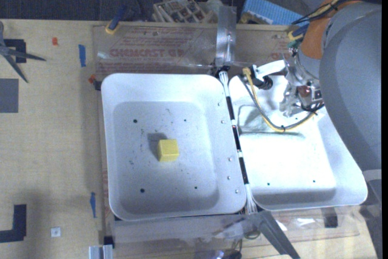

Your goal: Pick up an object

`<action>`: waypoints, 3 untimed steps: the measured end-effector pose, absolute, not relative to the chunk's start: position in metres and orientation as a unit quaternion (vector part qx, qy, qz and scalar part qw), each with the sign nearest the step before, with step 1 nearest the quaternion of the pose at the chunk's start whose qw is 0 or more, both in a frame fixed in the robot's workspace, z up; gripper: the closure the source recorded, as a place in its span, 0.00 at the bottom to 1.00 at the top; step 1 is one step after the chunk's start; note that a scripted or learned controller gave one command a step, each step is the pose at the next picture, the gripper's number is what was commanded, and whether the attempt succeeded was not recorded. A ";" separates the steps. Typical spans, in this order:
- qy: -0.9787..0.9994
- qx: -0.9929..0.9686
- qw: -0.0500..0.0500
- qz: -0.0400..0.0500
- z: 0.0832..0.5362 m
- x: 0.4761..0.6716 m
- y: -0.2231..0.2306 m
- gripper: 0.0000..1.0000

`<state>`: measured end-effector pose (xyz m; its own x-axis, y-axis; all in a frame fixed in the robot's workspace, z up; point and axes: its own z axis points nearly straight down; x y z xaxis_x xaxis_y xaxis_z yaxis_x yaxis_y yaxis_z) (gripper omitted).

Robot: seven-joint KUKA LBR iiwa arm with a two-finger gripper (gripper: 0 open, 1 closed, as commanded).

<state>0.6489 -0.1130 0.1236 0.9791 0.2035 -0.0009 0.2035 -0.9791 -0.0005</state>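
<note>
Since the yellow block [168, 150] lies alone on the floor of the left bin [121, 94], touching nothing but the plastic under it, the pick looks not yet begun. The end effector [295, 99] hangs over the far part of the right bin [339, 179], well apart from the block and on the other side of the ridge where the two bins meet. Whether it is spread or pressed together I cannot tell — the wrist hardware and cabling hide the tips — and nothing shows in its grip. So the reach across, the descent, the closing and the lift all remain, as I judge it.

The block is a small cube, matte, a saturated yellow, with crisp edges; it casts a soft shadow to its upper left. It may be foam or painted wood, and the picture does not settle which. The bins are shallow trays of smooth white plastic with rounded corners and sloped walls, the left one speckled with small dark marks. A yellow cable [267, 115] loops from the wrist down over the right bin. The arm [354, 82] is a broad grey casing with an orange band [314, 39]. The counter [48, 130] is pale, wood-toned board, flat and dull.
</note>
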 end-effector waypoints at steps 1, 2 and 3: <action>-0.104 -0.995 0.000 0.000 0.134 0.650 -0.112 1.00; -0.101 -0.995 0.001 0.002 0.145 0.627 -0.134 1.00; -0.103 -0.995 0.000 0.000 0.144 0.662 -0.130 1.00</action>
